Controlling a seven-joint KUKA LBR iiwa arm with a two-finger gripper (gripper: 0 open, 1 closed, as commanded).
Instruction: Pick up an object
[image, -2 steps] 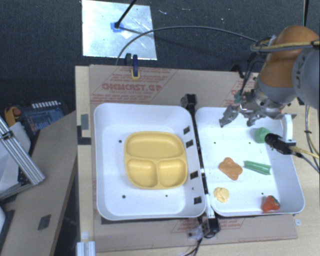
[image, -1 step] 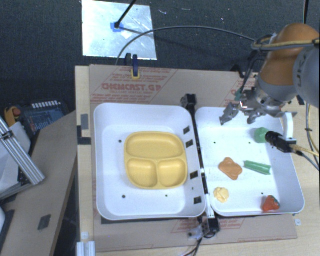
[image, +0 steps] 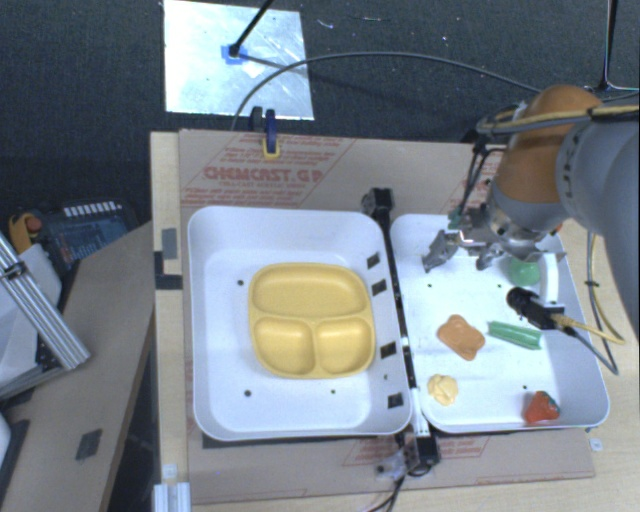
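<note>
Pincer (image: 460, 256) spread wide, empty, above the right bin (image: 590, 395) — orange piece (image: 460, 337) and green stick (image: 515, 334) nearby.

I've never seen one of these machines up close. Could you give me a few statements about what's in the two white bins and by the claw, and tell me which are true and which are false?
1. A yellow tray lies in the left bin. True.
2. That tray has five compartments. False: it has three, one wide and two smaller.
3. The gripper holds the orange piece. False: the piece lies on the floor of the right bin, apart from the gripper.
4. A red item lies near the right bin's front right corner. True.
5. The long green item lies in the left bin. False: it lies in the right bin, beside the orange piece.
</note>
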